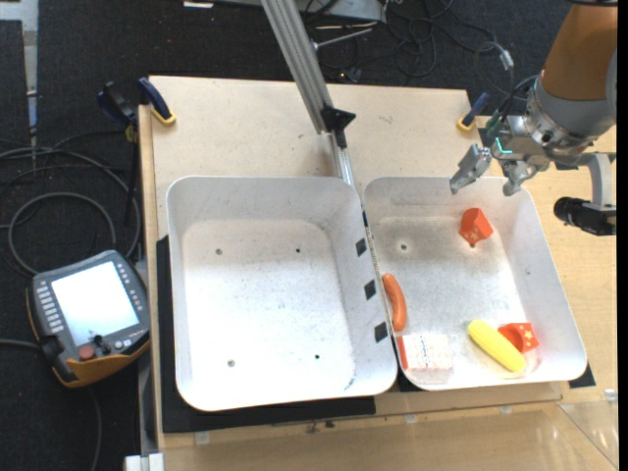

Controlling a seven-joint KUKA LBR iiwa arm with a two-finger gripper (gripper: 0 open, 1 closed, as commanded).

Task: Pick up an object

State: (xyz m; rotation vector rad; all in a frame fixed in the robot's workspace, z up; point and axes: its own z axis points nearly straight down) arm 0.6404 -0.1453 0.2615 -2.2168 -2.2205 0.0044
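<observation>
One fixed camera looks down at a slant from above the worktop (pixel 294 126), probably from its near side. It stands far enough back to take in both white bins (pixel 265 292) whole, plus dark floor left of the worktop and beyond it.

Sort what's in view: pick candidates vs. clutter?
Job:
gripper, jaws open, above the right bin
red block
sausage
banana
red piece
white-and-red packet

Lying about:
left bin
teach pendant
clamps
cables
</observation>
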